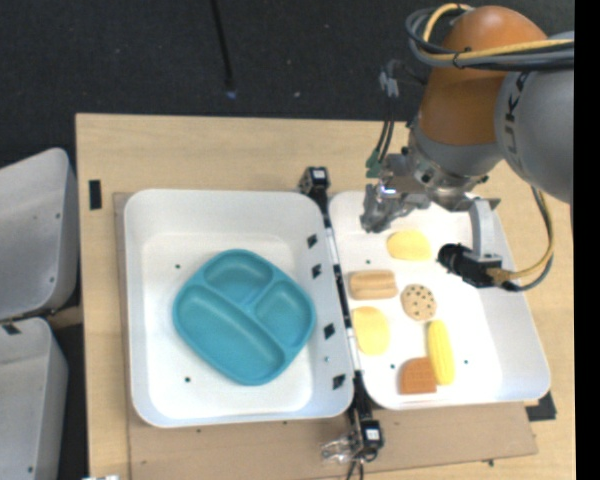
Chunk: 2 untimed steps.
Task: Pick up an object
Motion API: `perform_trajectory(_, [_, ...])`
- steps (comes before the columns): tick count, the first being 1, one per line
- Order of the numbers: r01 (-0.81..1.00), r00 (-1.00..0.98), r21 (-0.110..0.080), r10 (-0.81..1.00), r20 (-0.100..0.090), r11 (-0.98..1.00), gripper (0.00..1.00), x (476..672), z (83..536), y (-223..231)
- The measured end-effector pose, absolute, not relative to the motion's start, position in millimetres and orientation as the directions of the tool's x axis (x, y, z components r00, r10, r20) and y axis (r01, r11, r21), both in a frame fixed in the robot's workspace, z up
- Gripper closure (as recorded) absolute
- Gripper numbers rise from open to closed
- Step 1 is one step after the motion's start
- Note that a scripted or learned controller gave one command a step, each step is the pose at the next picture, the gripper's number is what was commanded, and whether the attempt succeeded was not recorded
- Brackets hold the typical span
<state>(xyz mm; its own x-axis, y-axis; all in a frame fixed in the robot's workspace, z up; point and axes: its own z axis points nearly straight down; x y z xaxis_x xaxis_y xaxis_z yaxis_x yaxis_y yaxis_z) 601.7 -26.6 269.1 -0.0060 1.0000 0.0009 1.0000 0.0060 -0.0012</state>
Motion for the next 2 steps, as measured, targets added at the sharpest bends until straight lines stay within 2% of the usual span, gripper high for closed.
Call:
perform_trajectory(1, [1.0,-0.006,0.0,1.0,0.001,0.006,1.0,586.7,268.6,18.0])
perform_trajectory(2, [1.0,0.004,0.002,1.0,0.0,-0.004,1.0,560.2,266.4,67.0])
